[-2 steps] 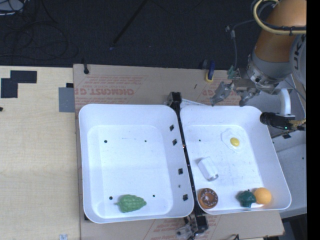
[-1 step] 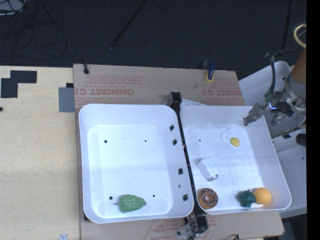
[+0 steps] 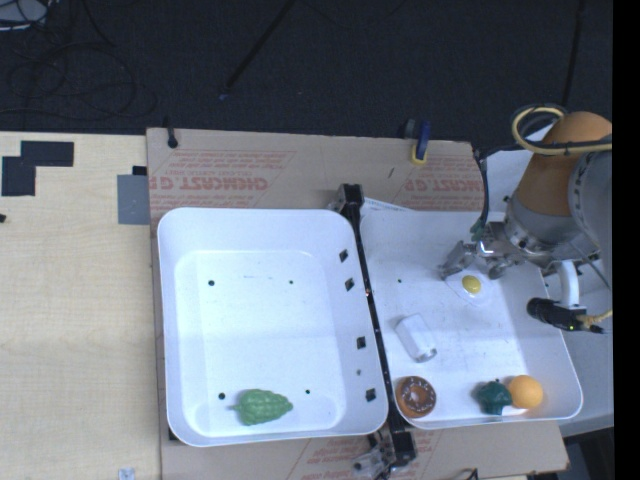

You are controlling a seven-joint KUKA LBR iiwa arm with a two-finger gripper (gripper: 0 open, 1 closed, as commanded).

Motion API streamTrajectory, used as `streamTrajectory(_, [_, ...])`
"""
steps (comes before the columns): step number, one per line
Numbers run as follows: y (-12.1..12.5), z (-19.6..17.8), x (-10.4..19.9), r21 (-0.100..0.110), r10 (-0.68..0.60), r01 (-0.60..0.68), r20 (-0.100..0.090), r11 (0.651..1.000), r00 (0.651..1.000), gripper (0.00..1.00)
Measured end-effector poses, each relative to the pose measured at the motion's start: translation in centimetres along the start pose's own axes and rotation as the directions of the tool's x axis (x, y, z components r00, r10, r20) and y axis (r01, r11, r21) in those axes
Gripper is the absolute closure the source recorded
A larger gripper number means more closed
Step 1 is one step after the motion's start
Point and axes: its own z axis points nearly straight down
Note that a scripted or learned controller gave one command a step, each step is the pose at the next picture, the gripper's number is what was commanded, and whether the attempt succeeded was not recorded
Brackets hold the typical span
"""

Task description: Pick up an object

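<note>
My gripper (image 3: 472, 268) hangs over the upper part of the right bin (image 3: 560, 368), its fingers spread open. A small yellow object (image 3: 471, 286) lies on the bin floor just in front of the fingertips, not between them. Further toward the front lie a clear plastic cup (image 3: 416, 336) on its side, a brown ring-shaped donut (image 3: 415, 396), a dark green piece (image 3: 492, 397) and an orange ball (image 3: 525, 392) touching it. A light green lumpy object (image 3: 263, 406) rests near the front of the left bin (image 3: 180, 268).
A black divider rail (image 3: 362, 308) runs between the two bins. The grey arm with its orange band (image 3: 560, 168) comes in from the right over the right bin's back corner. Cardboard (image 3: 260, 173) lies under both bins.
</note>
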Motion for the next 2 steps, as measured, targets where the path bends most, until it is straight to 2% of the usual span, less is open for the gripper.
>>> streamTrajectory(1, [0.9, -0.4, -0.1, -0.009, 0.0, 0.0, 0.003, 1.0, 1.0, 0.0])
streamTrajectory(2, [0.9, -3.8, 7.5, -0.009, -0.002, 0.002, 0.0, 1.0, 1.0, 0.0])
